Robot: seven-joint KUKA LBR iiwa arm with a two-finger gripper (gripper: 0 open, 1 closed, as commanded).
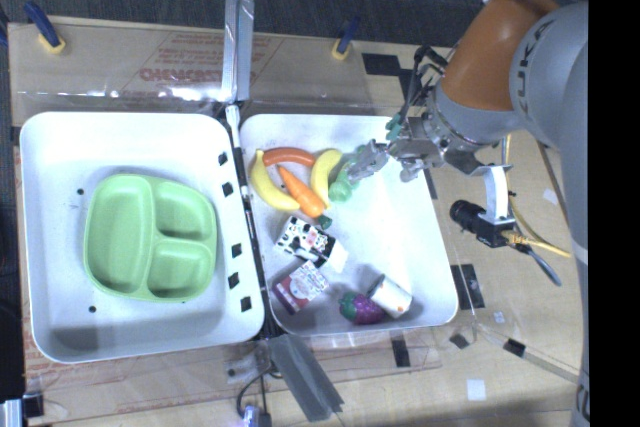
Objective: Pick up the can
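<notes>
Can't really tell what the gripper (362,162) is doing with its grip, it's a blurry grey lump right where the green thing (341,187) sits, and the two kind of merge. It's hovering at the upper part of the right bin (432,215), just past the bananas (262,185) and the carrot (301,190). The can (389,295) is lying on its side down near that bin's bottom edge, well away from the gripper, touching something purple (361,309) I can't identify. Next to that a dark red packet (301,285) and a black-and-white carton (304,238). Beside this bin, the left bin (40,215) has a green divided plate (150,237).
</notes>
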